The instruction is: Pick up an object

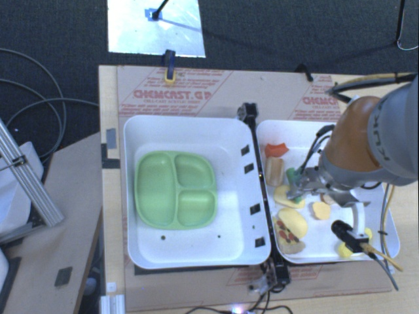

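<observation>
The right bin point(386, 231) holds several toy foods. A red-orange piece point(275, 150) lies at its far left, with a tan cylinder point(273, 169) just below it. Nearer the front are a flat yellow piece point(287, 199), a small yellow chunk point(321, 210), a yellow oval point(294, 222) and a brown-and-red item point(286, 236). My gripper point(300, 186) reaches down into the left-middle of this bin. It sits right over the flat yellow piece and beside a small green item point(292, 175). The gripper body hides what lies under its tips.
The left bin point(150, 133) holds a green divided plate point(175, 190). A black-clipped wall point(255, 175) separates the two bins. The grey and orange arm point(366, 142) covers the right bin's far right part. Cardboard lies under both bins.
</observation>
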You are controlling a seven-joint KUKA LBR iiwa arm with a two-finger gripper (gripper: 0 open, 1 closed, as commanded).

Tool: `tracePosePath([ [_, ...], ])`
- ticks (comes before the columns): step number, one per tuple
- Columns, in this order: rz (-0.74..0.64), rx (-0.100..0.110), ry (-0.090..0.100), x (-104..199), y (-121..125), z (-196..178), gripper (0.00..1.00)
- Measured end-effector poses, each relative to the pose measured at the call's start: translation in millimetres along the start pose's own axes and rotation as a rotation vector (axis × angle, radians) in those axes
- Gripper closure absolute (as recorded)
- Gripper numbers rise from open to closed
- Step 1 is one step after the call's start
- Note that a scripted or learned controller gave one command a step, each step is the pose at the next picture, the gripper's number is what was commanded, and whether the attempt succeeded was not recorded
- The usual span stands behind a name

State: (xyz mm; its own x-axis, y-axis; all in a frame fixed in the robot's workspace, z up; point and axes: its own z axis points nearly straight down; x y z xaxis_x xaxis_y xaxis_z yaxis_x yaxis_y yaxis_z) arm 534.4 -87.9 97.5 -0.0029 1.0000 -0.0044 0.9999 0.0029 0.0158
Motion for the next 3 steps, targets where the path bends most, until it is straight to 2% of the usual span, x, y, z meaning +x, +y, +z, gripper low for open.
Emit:
tracePosePath([
  [1, -0.007, 0.002, 0.004, 40.9, 53.3, -92.7, 1.0],
  [2, -0.005, 0.017, 0.007, 80.0, 25.6, -86.4, 1.0],
  [3, 0.004, 0.016, 0.005, 60.8, -46.5, -125.5, 1.0],
])
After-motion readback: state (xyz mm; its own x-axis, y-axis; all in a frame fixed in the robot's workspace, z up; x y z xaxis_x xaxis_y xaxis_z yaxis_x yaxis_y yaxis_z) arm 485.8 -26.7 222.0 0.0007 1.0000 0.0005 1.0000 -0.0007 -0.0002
